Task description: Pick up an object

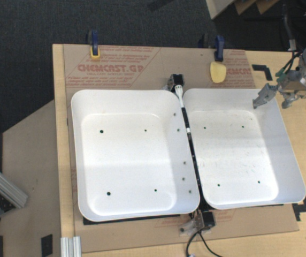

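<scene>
- My tool (275, 98) hangs over the far right corner of the right bin (289, 154). Fingers look spread, released, nothing between them.
- Only pickable thing I can spot is a small yellow object (217, 72). It lies on the surface (142, 63) just beyond the right bin's far rim, directly below a blue clamp (219, 46). It sits outside both bins.
- Risk: the tool stands well to the right of the yellow object. A straight descent from here would likely close on bare bin floor or the rim and come up with nothing.
- Risk: the corner wall of the right bin is right under the fingers. A finger could catch the rim and tilt or shove the bin.
- Risk: if I go for the yellow object, the blue clamp is just beside it. A wide-open approach may hit the clamp, or nudge the object along the surface rather than trap it.
- Risk: the object looks small and rounded, so I judge it could squirt out of a pinch. Material too unclear to tell.
- Right bin: floor shows a few dark dots plus fine speckles, no loose item that I can make out.
- Left bin (74, 122): floor shows four dark dots, likewise no loose item that I can make out.
- A black strip (188, 138) runs along the seam between the bins, which sit touching side by side.
</scene>
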Action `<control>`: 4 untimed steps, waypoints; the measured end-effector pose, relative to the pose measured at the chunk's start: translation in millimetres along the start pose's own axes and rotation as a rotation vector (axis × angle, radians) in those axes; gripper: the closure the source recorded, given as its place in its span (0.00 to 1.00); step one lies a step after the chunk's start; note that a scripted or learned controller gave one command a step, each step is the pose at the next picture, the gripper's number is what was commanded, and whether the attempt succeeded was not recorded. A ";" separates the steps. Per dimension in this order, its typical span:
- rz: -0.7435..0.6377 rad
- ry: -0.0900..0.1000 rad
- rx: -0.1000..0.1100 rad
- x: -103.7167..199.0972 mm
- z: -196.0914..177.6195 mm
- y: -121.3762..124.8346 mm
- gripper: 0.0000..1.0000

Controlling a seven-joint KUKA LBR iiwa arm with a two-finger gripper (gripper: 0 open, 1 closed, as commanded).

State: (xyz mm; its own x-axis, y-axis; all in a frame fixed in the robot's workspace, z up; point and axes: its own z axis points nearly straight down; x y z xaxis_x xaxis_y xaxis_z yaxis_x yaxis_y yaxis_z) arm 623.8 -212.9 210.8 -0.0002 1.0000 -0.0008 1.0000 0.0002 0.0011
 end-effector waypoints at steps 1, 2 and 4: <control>-0.005 -0.005 -0.018 25.2 -156.4 46.2 0.00; -0.002 -0.004 -0.005 23.8 -157.4 43.8 1.00; -0.005 0.002 0.005 214.2 -35.4 42.7 1.00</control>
State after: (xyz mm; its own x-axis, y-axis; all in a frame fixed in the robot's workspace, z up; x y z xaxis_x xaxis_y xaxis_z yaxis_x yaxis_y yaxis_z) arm 666.4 1.3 246.0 -0.0053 1.0000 0.0016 1.0000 0.0053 -0.0038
